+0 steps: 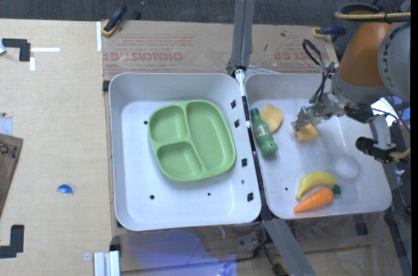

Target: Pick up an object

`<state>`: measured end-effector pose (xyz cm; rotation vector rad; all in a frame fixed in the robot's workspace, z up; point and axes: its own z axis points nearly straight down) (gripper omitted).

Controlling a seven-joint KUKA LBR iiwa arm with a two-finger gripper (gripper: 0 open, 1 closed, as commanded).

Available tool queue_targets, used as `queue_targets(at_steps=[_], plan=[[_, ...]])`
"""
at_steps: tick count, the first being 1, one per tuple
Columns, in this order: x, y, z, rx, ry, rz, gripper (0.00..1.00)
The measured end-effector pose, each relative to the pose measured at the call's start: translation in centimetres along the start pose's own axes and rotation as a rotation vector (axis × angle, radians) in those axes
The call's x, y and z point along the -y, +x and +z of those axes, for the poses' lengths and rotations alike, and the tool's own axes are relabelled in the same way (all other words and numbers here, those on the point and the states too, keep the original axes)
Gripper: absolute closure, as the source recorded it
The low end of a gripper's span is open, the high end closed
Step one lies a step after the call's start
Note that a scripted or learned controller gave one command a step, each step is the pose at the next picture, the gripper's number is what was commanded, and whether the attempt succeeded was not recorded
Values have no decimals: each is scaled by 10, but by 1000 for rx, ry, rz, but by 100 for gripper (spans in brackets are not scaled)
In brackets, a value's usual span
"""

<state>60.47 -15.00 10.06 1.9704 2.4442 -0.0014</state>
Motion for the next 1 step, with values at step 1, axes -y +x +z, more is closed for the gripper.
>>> queue_targets(at_steps=[1], plan=[[0,0,0,0,0,0,0]])
